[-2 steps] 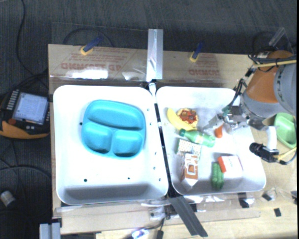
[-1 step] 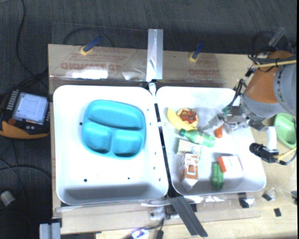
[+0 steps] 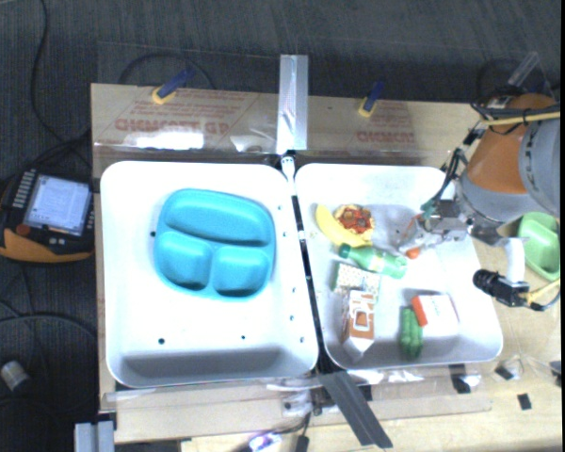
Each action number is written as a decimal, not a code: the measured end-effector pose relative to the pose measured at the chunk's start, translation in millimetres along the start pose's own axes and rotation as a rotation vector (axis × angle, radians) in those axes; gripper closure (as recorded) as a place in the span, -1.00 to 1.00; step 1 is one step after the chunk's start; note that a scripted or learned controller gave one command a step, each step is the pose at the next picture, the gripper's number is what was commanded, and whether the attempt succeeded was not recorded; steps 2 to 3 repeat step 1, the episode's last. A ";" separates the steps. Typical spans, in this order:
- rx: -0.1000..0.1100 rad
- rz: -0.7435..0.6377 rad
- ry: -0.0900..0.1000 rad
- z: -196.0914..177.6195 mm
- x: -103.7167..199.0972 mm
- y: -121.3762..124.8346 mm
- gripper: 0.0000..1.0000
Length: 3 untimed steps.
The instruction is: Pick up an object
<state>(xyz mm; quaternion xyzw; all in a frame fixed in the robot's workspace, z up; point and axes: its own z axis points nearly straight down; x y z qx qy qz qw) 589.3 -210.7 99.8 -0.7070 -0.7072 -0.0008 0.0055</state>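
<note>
A blue tray point(image 3: 213, 243) is sitting alone in the left bin point(image 3: 122, 347), well to the left of the gripper point(image 3: 431, 222) and across the divider between the two bins. It looks like stiff moulded plastic, broad and smooth, probably awkward for two fingers except at its rim.

In the right bin point(image 3: 490, 332), the clutter is lying left of and below the gripper. A banana point(image 3: 328, 224), with a red and yellow packet point(image 3: 355, 218) touching it, is resting nearest the divider; it appears soft enough to bruise and curved enough to roll. A green bottle point(image 3: 372, 260) is lying on its side just below and left of the gripper, likely light, slick and best taken across its narrow body. Below it, a small carton point(image 3: 360, 316) is lying flat; it looks light and crushable, with flat sides offering a fair hold. A green vegetable point(image 3: 411, 332) and a red and white box point(image 3: 435, 307) are lying almost directly below the gripper, touching each other near the bin's front wall.

The gripper is hovering low near the bin's right rear corner, over a small orange object point(image 3: 412, 250); whether it is open or closed cannot be told, and nothing is visibly in its grasp. The bin walls are close to its right and rear; open floor is lying just to its left.
</note>
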 end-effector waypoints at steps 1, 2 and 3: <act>-0.002 0.092 -0.013 -113.2 5.6 66.5 1.00; -0.002 0.092 -0.013 -113.2 5.6 66.5 1.00; -0.002 0.092 -0.013 -113.2 5.6 66.5 1.00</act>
